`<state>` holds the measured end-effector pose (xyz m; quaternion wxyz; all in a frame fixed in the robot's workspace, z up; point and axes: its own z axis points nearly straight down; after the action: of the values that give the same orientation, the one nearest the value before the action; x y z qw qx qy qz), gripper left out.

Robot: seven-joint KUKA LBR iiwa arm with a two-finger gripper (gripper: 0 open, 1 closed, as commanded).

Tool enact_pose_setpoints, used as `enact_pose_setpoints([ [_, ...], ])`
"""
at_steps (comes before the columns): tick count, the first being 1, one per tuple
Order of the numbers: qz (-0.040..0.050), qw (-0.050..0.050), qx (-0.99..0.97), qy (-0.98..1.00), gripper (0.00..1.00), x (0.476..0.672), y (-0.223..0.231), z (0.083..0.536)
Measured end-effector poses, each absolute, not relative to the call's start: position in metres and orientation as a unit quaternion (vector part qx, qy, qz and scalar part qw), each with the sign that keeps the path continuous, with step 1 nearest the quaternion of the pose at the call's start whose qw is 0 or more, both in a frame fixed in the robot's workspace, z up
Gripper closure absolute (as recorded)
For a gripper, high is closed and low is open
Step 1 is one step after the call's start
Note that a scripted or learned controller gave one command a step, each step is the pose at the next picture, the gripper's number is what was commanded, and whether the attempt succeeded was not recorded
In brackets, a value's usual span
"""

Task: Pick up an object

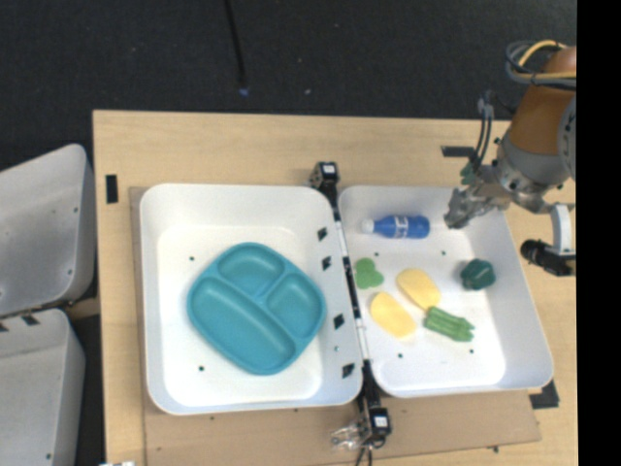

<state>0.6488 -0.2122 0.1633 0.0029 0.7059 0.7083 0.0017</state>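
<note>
In the right bin (pixel 485 367) lie a blue bottle with a white cap (pixel 398 226), a small green piece (pixel 368 274), two yellow pieces (pixel 418 286) (pixel 393 314), a long green piece (pixel 448 324) and a dark green lump (pixel 477 275). My gripper (pixel 460 212) hangs over the bin's far right corner, just right of the blue bottle and above the dark green lump. Nothing shows between its fingers.
The left bin (pixel 165 377) holds a teal divided plate (pixel 255 306). A black hinge strip (pixel 342 289) joins the two bins. Wooden bench (pixel 213 144) surrounds them. Grey panels (pixel 39 231) stand at the far left.
</note>
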Motion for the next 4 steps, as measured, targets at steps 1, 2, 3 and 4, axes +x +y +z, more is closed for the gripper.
enact_pose_setpoints([
  [1,0.0013,0.004,0.706,0.708,1.00,0.653,-0.222,0.223],
  [2,-0.0008,0.001,0.706,0.709,1.00,0.653,-0.223,0.204],
  [3,-0.0002,0.000,0.706,0.709,1.00,0.635,-0.172,0.210],
  [4,0.0001,0.000,0.705,0.709,1.00,0.635,-0.128,0.213],
])
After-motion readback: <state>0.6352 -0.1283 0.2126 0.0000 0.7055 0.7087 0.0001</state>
